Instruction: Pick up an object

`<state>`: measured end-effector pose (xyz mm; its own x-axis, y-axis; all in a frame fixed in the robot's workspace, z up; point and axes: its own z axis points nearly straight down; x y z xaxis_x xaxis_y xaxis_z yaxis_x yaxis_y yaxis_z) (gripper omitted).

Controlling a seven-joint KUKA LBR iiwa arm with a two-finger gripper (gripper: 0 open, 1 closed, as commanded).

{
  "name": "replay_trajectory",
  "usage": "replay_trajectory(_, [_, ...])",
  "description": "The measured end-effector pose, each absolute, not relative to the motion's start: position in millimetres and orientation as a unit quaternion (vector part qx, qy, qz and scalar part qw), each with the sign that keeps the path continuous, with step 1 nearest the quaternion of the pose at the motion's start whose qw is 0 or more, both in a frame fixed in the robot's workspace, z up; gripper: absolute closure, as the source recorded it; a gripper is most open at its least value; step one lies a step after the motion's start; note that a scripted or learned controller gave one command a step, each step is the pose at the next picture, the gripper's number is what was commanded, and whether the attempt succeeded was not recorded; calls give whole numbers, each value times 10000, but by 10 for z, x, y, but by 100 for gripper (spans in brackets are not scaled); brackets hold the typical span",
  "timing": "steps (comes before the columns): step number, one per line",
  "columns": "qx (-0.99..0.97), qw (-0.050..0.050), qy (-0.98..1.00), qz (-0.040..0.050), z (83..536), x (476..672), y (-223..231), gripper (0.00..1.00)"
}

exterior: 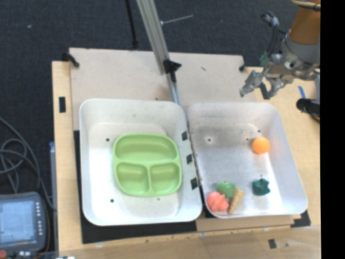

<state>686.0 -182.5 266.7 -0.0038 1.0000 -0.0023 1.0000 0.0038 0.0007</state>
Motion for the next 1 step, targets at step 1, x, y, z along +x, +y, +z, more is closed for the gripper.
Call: replay_trajectory(1, [7050, 10, 7092, -12, 2668, 6860, -1826, 0])
